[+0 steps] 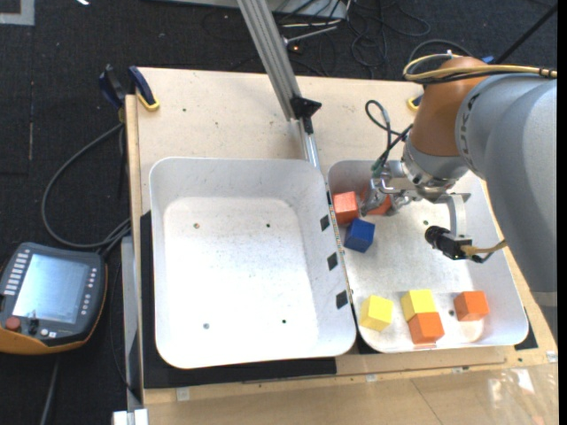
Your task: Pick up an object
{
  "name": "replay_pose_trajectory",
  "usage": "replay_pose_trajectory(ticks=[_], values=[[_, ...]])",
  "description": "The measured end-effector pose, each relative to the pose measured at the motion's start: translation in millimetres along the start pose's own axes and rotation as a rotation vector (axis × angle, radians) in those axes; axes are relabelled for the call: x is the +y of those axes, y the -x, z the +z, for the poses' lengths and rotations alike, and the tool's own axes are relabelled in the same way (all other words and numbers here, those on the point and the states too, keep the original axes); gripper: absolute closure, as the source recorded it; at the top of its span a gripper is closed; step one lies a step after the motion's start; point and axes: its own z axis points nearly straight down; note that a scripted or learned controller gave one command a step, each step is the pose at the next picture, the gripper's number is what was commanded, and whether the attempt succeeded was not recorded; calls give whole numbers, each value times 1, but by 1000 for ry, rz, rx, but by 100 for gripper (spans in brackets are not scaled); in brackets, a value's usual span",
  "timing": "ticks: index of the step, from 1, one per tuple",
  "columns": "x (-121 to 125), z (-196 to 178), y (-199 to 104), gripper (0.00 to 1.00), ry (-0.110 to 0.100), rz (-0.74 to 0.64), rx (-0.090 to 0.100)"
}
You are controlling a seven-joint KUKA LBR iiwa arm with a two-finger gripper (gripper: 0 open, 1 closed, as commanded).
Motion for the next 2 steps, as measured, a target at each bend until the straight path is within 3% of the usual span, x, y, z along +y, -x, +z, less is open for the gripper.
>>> replay_pose_trajectory(ticks=[1,2], values=[[-28,-100,-90,100,3,-4,17],[-13,-100,-151,100,4,-10,19]])
